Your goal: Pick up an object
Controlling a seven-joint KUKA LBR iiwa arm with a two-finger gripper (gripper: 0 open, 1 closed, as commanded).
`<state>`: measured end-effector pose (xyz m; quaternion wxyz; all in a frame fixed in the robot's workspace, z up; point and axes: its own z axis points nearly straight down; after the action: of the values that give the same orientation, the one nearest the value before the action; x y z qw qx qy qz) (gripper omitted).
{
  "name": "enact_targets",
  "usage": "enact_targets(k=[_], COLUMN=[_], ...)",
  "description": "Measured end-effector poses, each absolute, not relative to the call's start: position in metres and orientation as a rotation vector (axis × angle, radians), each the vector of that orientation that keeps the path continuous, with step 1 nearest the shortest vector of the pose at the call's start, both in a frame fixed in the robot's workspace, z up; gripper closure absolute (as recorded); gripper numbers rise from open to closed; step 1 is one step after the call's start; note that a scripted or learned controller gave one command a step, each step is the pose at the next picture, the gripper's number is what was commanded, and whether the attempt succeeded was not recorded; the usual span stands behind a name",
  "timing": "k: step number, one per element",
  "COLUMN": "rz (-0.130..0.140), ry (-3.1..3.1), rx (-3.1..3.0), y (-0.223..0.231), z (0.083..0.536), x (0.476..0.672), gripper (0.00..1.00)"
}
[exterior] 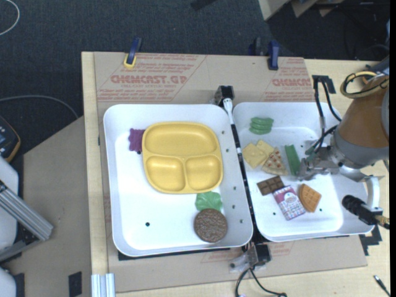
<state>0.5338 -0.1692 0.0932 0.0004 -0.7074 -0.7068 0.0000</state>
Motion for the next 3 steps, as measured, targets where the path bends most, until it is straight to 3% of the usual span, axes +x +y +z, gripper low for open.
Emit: enact_targets(k=[3], rz=[0.000], ry=[-2.224], rx=[-2.222], y=[-0.158], z=[0.220], x=[0.543], gripper=[1.00])
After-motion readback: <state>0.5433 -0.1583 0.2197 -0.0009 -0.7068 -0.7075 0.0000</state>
